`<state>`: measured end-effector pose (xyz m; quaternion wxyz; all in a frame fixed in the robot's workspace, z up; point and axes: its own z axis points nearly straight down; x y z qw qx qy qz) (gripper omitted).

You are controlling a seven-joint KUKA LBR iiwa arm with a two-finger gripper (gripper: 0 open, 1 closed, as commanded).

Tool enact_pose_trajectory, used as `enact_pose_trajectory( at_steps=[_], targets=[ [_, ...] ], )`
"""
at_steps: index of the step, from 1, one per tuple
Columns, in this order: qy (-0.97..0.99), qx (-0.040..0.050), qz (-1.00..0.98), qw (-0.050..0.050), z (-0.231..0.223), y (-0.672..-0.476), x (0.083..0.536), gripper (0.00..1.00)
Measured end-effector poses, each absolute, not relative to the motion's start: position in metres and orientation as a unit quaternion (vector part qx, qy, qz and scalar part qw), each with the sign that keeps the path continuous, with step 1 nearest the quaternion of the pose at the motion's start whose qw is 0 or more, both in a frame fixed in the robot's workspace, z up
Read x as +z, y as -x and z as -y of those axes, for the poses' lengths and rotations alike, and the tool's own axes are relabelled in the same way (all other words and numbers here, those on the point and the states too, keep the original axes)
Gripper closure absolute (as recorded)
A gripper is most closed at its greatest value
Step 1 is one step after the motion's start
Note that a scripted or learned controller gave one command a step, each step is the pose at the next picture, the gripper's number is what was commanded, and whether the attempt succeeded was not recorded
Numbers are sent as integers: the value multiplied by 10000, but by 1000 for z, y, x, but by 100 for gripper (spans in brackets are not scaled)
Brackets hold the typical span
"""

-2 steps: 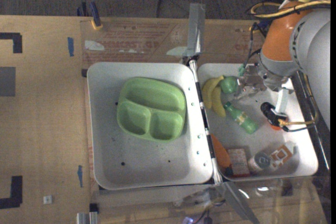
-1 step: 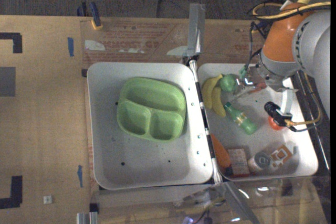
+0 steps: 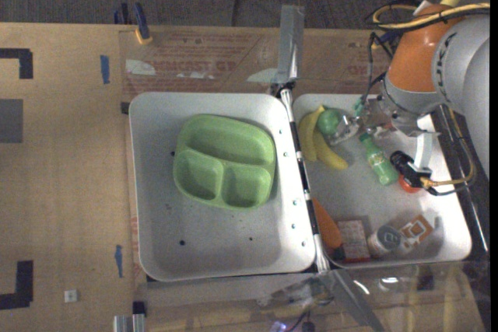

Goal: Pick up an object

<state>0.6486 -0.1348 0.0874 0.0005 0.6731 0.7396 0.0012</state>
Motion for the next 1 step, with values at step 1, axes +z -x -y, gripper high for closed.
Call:
enact_pose_trajectory(
  at_steps=[1],
  targets=[
    [-6728,-7,-7398,35,137,-649,96,100]
  ],
)
